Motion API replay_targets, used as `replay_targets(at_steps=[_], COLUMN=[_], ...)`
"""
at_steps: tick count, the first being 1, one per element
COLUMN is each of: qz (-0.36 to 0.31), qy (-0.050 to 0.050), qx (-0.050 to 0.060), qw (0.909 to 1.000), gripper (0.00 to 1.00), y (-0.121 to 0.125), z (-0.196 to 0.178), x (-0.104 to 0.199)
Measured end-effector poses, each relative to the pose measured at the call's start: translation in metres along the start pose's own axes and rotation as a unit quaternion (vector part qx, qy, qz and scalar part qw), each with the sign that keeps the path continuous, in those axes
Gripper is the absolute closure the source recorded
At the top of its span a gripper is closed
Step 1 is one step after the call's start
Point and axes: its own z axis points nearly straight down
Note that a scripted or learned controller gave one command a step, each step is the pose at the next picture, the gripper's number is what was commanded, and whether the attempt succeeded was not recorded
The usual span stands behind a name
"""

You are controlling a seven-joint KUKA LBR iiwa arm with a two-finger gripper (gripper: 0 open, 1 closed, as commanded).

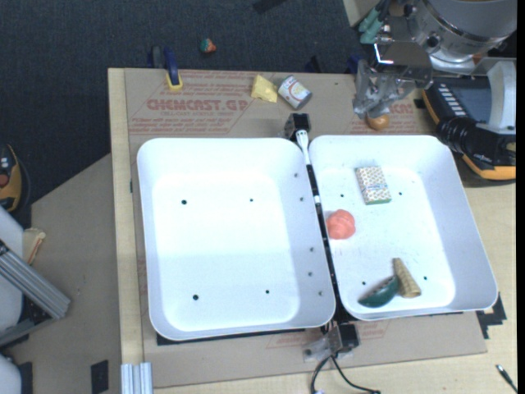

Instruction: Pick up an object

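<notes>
Dark blue-grey carpet runs behind the bench (205, 97), which has a cardboard-looking top with red lettering on it. Two shallow white bins sit side by side: the left bin (221, 162) and the right bin (459, 220).

All the pickable stuff is in the right bin. A small patterned box (372, 184) lies near the upper middle, a pink-orange ball (341, 224) sits close to the wall next to the left bin, and down near the front edge a teal curved piece (379, 293) lies touching a tan ridged piece (406, 277).

On the bench behind the bins I can see a yellow wedge (264, 89) just beside a small white and grey block (294, 92).

The arm comes in at top right, and its gripper (379, 97) hangs over the bench just past the right bin's back rim, well apart from everything in the bin.
</notes>
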Motion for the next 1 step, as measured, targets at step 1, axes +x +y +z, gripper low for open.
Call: replay_targets(at_steps=[1], qz=[-0.006], qy=[-0.001], qx=[0.016], qw=[0.9999], gripper=[1.0], y=[-0.0578], z=[0.11], x=[0.0784])
